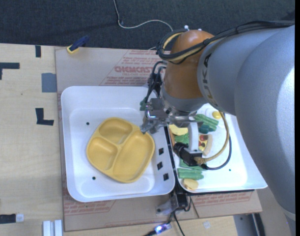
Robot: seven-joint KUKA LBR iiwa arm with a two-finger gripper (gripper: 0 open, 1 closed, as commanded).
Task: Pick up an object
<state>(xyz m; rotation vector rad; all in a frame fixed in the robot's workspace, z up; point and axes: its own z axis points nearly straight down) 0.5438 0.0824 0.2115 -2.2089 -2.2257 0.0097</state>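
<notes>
A yellow divided plate lies in the left white bin. The right bin holds small toy foods: green pieces, a green bean-like piece, yellow pieces and a slice with red dots. My gripper hangs below the orange wrist band, over the ridge between the bins, at the plate's upper right rim. Nothing is visible between its fingers.
The large grey arm covers much of the right bin and the view's right side. Cardboard lies under the bins. A white cable runs across the dark floor behind. A blue and yellow clip sits at the cardboard's far left corner.
</notes>
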